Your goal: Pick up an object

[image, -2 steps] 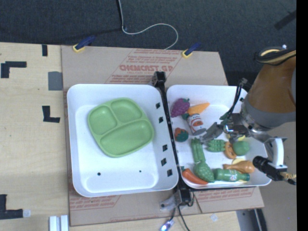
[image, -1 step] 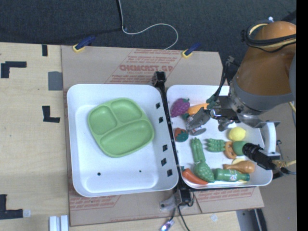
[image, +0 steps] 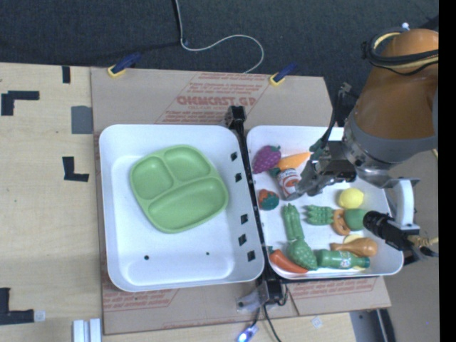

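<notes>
Claw (image: 308, 182) above crowded right bin (image: 285, 131)

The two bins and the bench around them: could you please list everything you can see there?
Left bin: 1, white, left half of the bench.
Divided plate: 1, green, three compartments, in the left bin.
Right bin: 1, white, beside the left bin.
Toy grapes: 1, purple, right bin, top left.
Toy can: 1, white and red, just left of the gripper.
Toy lemon: 1, yellow, right bin, right side.
Toy bottle: 1, green, lying along the near edge.
Toy carrot: 1, orange, near left corner.
Other toy foods: several, mostly green and orange, right bin.
Cable: 1, white, on the dark floor beyond the bench.
Arm: 1, grey and orange, entering from the right.
Gripper: 1, dark, low over the right bin.
</notes>
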`<state>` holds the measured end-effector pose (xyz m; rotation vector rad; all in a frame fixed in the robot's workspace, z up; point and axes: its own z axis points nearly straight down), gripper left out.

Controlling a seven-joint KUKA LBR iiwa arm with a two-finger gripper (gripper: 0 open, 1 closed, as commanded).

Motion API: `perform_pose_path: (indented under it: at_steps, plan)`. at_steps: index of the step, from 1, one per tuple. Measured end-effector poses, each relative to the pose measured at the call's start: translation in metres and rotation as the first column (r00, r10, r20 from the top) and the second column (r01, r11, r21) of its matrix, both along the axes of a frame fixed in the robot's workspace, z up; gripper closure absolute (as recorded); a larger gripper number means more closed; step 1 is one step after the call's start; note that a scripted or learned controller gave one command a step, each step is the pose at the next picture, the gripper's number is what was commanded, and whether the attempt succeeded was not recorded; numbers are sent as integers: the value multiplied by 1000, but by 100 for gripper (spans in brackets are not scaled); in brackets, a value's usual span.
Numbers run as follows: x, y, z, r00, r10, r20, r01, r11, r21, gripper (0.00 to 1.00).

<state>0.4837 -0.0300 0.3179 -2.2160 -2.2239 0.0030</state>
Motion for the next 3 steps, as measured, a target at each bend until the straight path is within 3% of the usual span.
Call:
perform_pose_path:
  at_steps: [1,2,3]
  plan:
    - [1,77,139,1000,7,17,-7,1000,2,100]
    - [-2,39,6,1000,-7,-13,7,1000,-3,100]
    - [0,68,56,1000,1,5,-1,1000,0,100]
